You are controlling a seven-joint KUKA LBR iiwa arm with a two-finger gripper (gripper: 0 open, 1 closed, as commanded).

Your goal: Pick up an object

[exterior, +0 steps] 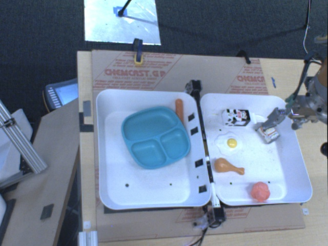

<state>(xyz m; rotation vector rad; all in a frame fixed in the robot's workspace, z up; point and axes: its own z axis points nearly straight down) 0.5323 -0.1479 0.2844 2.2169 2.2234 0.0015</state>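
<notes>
The jaws (268, 124), tilted down from the right, sit just over a small silver can (267, 134) in the right bin (300, 163). The can lies directly below their tips, touching or nearly so; whether they are clenched I cannot tell.

Bench (287, 70), pale wood, overlaid by a printed cardboard sheet (154, 70). Two shallow white bins sit side by side on the sheet, touching along their inner walls: left bin (110, 188), right bin (300, 183). A yellow clamp (138, 53) grips the bench's far edge.
</notes>
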